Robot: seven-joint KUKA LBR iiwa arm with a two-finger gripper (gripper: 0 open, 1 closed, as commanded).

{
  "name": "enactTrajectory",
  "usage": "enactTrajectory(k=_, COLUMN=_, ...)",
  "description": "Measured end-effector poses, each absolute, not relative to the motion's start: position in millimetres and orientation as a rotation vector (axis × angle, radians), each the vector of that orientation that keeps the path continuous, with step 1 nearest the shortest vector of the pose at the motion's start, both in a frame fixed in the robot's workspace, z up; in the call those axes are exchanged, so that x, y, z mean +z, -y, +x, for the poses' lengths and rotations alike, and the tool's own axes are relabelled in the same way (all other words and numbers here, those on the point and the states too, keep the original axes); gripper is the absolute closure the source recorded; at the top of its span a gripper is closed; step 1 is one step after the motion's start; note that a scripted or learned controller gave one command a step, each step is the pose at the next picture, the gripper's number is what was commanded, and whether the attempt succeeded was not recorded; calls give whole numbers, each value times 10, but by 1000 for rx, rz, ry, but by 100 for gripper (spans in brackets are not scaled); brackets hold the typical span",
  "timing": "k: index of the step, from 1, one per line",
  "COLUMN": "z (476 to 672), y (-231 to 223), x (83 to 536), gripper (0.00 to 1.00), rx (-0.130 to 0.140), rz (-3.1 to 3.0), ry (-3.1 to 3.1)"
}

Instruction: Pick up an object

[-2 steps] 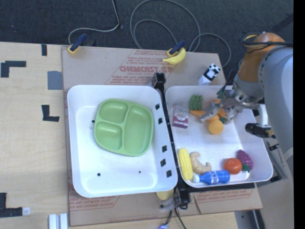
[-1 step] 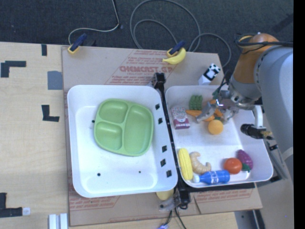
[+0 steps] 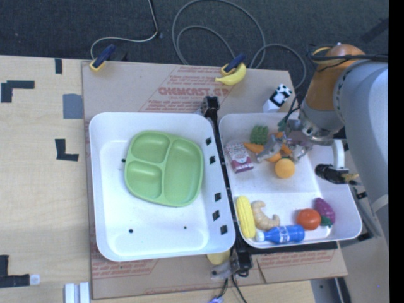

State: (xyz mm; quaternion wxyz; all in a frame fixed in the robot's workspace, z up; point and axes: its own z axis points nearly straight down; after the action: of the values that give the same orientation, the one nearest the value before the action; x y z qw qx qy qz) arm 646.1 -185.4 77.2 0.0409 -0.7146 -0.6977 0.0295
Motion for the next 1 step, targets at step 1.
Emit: enactTrajectory(k=1, z=6424, y=1880, x=859, gripper=100, rx=114, rz=-2184, ry=2131)
